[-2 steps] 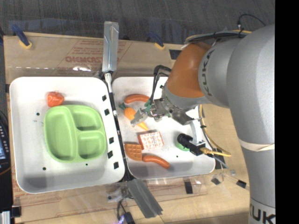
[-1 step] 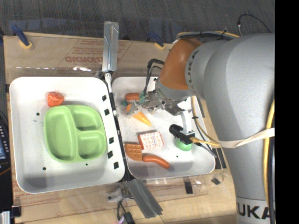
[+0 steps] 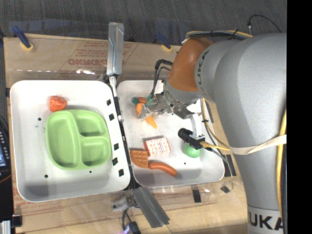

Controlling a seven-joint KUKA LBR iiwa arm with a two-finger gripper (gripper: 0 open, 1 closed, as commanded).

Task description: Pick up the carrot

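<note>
Across the table [image 3: 63, 199], the arm [image 3: 243, 82] reaches from the right over the right bin [image 3: 214, 172], while the left bin [image 3: 24, 179] carries a green divided plate [image 3: 78, 139]. Its pincer [image 3: 155, 104] sits low at the right bin's upper left; whether it is apart or together cannot be told. Judged, the carrot [image 3: 141, 106] lies just left of the pincer, leafy end up-left, long axis slanting toward the pincer.

White bins [image 3: 19, 145]: 2. Green divided plate [image 3: 78, 139]: 1. Red pepper [image 3: 57, 102]: 1. Carrots [image 3: 141, 106]: 2. Sausage [image 3: 163, 167]: 1. Waffle [image 3: 138, 157]: 1. Patterned block [image 3: 157, 146]: 1. Green ball [image 3: 192, 151]: 1.
</note>
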